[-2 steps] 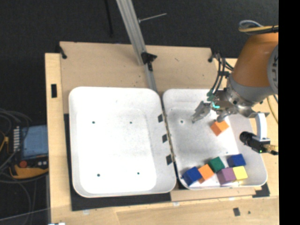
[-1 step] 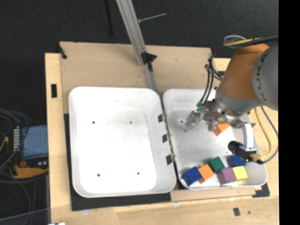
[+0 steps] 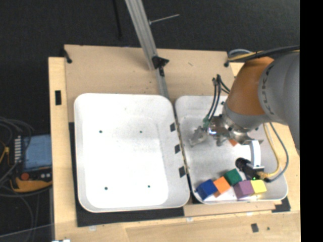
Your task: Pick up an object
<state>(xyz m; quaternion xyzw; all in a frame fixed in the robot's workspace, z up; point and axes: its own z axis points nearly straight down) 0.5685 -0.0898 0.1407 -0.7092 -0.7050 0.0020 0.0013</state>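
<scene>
Nearest you, along the near wall of the right bin (image 3: 198, 110), sit your candidates in a row: blue block (image 3: 206, 188), orange block (image 3: 221, 184), green block (image 3: 232, 177), purple block (image 3: 245, 188), yellow block (image 3: 258, 186). Your gripper (image 3: 201, 135) hangs well apart, mid-bin; its spread cannot be told. You'd best pick an end block and straddle its free sides.

Arm (image 3: 275, 84) enters from right, grey body bulking large at upper right edge. Orange band (image 3: 247, 92) sits above wrist, wrist angled down and leftward. Black cables run along wrist's left side. End effector (image 3: 198, 136) points left, low over right-hand side of setup, metal fingers small and blurred; finger gap not readable from here.
</scene>
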